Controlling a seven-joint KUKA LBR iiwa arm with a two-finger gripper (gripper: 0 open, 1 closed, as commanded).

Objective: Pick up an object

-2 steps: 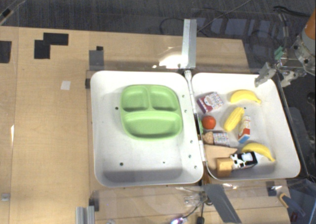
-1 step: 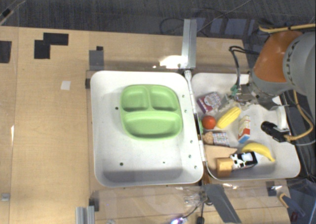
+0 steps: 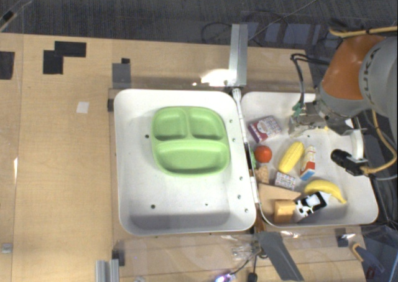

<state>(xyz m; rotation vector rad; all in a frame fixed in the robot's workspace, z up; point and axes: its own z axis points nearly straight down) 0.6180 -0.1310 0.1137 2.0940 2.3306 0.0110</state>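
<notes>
While poised above right bin (image 3: 370, 212) clutter: gripper (image 3: 303, 119) over corn (image 3: 291, 157), tomato (image 3: 263, 154); finger state indiscernible.

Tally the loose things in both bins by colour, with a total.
Green: 1, the green three-compartment plastic plate in the left bin
Yellow: 2, the yellow corn cob and yellow banana
Red: 1, the small red ball
Purple and white: 1, the packet
Other mixed-colour items: about 5, too small to identify
Total: about 10
</notes>
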